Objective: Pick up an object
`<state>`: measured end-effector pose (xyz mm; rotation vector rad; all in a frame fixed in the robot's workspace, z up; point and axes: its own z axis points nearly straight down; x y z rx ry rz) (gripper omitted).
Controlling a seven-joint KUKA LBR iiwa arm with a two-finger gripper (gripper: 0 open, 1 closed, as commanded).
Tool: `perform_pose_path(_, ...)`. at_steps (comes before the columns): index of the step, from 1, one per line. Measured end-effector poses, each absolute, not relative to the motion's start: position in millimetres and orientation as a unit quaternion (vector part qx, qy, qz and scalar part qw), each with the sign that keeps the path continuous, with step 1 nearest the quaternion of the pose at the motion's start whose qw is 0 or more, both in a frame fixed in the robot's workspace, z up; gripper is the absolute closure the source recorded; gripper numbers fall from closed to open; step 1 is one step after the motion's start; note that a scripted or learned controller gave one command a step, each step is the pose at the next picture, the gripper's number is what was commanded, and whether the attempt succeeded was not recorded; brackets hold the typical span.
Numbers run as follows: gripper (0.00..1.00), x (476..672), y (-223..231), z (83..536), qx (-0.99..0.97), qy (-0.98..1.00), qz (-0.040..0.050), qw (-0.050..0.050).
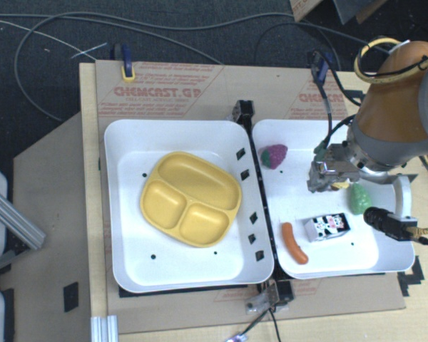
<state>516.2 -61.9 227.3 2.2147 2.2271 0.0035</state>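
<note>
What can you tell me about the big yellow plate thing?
The yellow plate looks like smooth plastic, with rounded corners and three sunken sections: one long one at the back and two smaller ones in front. It lies flat, turned a little askew, in the middle of the left bin. Nothing sits in its sections, and nothing but the bin floor touches it.
</note>
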Motion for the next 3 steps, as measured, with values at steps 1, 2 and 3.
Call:
perform_pose_path(1, 1.00, 520.9, -14.4, 220.2, 0.705, 0.709, 0.0000, -0.002)
perform_pose_path(2, 1.00, 529.9, 37.0, 211.8, 0.705, 0.709, 0.0006, -0.001)
perform_pose_path(3, 1.00, 534.2, 86.3, 216.2, 0.705, 0.709, 0.0011, 0.000)
